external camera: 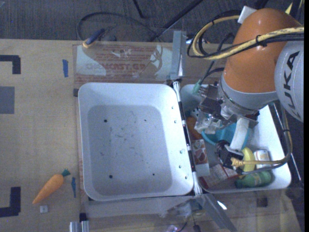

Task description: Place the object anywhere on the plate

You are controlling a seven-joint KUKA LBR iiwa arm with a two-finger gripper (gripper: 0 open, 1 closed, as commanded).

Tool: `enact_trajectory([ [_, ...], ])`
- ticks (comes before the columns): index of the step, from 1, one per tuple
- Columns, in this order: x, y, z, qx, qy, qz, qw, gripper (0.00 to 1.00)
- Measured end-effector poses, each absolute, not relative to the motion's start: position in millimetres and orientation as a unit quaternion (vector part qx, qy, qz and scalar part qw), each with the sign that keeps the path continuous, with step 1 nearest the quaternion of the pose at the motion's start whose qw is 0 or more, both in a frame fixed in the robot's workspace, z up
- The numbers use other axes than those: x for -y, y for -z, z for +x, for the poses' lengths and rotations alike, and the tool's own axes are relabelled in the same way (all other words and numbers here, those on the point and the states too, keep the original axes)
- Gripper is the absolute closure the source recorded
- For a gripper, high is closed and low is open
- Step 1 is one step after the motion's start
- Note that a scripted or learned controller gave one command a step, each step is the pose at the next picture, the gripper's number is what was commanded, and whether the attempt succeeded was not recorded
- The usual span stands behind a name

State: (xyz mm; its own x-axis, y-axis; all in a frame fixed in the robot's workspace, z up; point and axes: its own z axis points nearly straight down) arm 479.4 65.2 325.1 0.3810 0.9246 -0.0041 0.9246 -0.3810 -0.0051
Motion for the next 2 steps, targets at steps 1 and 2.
enact_trajectory([
  [1,-66.4,-334.7,479.7,0.557,-0.0044,-0.83,0.001,1.0],
  [2,-120.5,-220.8,515.1,0.681,-0.0012,-0.733,0.001,1.0],
])
